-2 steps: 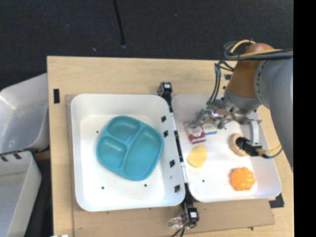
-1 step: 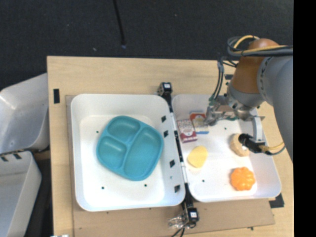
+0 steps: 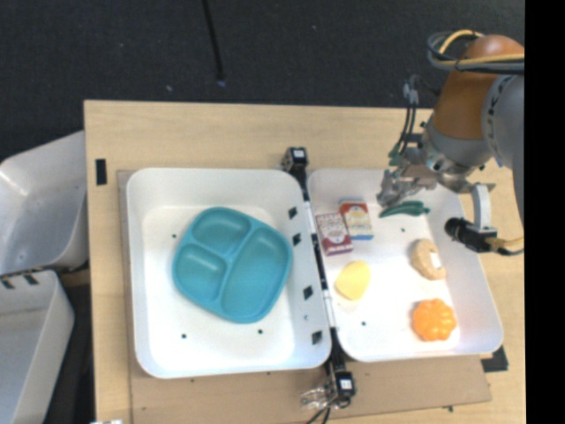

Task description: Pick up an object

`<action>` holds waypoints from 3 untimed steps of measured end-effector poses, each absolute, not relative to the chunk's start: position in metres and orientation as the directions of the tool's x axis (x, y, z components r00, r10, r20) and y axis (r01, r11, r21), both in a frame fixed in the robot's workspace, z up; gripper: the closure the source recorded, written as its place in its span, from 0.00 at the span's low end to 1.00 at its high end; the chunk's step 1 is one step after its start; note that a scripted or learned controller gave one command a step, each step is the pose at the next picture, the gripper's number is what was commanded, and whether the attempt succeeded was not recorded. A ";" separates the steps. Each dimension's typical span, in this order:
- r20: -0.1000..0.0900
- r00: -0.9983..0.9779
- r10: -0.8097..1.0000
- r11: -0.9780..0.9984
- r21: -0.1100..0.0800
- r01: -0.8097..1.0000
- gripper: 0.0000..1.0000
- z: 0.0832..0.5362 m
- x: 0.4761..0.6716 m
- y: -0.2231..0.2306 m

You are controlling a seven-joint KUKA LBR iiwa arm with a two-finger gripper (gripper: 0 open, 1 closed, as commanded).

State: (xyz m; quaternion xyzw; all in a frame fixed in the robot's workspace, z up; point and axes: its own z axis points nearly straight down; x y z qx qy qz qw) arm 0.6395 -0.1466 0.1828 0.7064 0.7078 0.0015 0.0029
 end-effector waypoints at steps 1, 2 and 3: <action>-0.002 -0.003 1.000 0.003 0.007 1.000 1.00 0.237 0.641 -0.148; -0.001 -0.005 1.000 0.005 0.003 1.000 1.00 0.253 0.641 -0.149; -0.001 -0.004 1.000 0.004 -0.001 1.000 1.00 0.241 0.623 -0.104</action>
